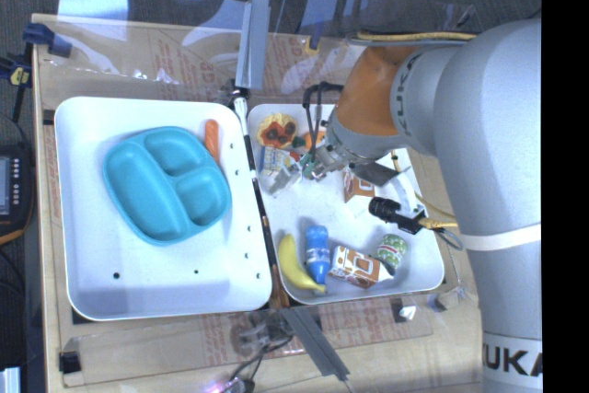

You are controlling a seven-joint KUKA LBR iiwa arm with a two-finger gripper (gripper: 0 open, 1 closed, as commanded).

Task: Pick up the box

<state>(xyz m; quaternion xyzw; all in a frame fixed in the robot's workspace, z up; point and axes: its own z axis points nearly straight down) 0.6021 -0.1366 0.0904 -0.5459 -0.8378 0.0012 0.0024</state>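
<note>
A brown and white box lies flat near the front of the right bin, between a blue bottle and a green can. A second small brown box sits in the middle of that bin, partly hidden under the arm. My gripper is low in the back half of the right bin, over a pale packet and just left of the second box. The grey wrist with its orange band covers the bin's back right part.
A banana, a blue bottle and a green can lie along the right bin's front. A red and yellow item sits at its back left. The left bin holds a blue divided tray and a carrot.
</note>
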